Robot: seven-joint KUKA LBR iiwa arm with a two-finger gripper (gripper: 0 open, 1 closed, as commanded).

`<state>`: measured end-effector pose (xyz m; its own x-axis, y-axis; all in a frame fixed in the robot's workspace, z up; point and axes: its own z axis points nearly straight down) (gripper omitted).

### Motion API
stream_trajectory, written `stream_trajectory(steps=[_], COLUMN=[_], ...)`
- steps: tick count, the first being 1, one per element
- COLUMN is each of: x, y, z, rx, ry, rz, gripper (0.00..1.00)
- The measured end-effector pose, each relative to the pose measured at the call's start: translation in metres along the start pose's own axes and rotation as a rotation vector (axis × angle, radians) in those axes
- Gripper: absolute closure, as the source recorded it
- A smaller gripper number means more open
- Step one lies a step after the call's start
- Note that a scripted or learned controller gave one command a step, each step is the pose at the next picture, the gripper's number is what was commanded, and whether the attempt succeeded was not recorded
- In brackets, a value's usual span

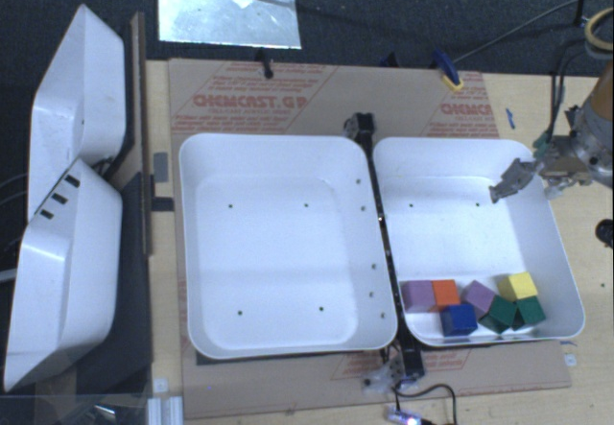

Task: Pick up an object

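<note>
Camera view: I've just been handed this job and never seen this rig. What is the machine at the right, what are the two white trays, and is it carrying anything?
You are looking down at a slant from one fixed camera above a bench. The two white trays are shallow bins side by side: the left bin and the right bin. Reaching in from the right is a robot arm; its hand hangs over the right bin's far right part, and I see nothing in it. Small coloured blocks lie bunched along the right bin's near edge: purple, orange, blue, green and yellow ones.

Glossy smooth white plastic bins (pixel 288 159) on matt printed cardboard (pixel 317 92).
</note>
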<state>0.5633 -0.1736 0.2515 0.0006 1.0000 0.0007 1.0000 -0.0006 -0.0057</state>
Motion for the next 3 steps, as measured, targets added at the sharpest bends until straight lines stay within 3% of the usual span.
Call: stream_trajectory(steps=[1,3], x=[0.0,-0.01], y=[0.001,0.006], z=[-0.004,0.093], rx=[-0.007,-0.003], ry=[-0.001,0.0], rz=[-0.001,-0.001], gripper=[0.0,0.0])
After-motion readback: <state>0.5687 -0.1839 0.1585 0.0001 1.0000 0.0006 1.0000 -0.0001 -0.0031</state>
